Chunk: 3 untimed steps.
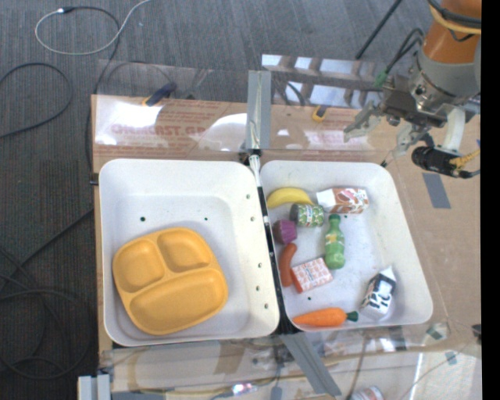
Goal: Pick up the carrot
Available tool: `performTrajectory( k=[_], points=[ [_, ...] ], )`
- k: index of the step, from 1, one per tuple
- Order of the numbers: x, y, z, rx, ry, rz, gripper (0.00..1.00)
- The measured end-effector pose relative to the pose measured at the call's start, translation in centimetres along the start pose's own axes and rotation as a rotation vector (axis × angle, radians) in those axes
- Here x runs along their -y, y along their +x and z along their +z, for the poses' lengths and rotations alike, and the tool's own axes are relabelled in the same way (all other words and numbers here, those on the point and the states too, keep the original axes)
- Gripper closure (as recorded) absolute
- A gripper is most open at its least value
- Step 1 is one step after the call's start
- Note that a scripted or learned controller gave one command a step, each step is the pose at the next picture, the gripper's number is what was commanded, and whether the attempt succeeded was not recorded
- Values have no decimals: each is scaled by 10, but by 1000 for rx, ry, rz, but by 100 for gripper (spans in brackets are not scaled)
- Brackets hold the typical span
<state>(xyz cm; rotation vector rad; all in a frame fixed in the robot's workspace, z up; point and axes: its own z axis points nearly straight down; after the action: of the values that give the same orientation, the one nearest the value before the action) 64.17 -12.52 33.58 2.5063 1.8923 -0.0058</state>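
The carrot (320, 317), orange with a small green top, lies on its side at the front edge of the right bin (406, 234). My gripper (380, 137) hangs beyond that bin's back right rim, far from the carrot. Its two fingers (358, 126) are spread wide, so it is open with nothing between them. The orange band of the arm (453, 23) is at the top right.
The right bin also holds a banana (286, 196), a green can (308, 215), a pink carton (344, 200), a green bottle (334, 242), a purple piece (286, 230), a red sausage (287, 263), a red box (311, 275) and a black-and-white carton (379, 294). A yellow divided plate (168, 279) lies in the left bin (156, 187).
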Motion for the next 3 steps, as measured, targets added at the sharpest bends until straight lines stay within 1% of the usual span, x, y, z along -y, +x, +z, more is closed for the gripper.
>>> performTrajectory(
  k=[1,2,3],
  points=[
    [40,3,138,-4,3,-185,0],
    [4,13,202,-2,-1,-419,0],
    [-25,-27,202,-3,-1,-237,0]
  ],
)
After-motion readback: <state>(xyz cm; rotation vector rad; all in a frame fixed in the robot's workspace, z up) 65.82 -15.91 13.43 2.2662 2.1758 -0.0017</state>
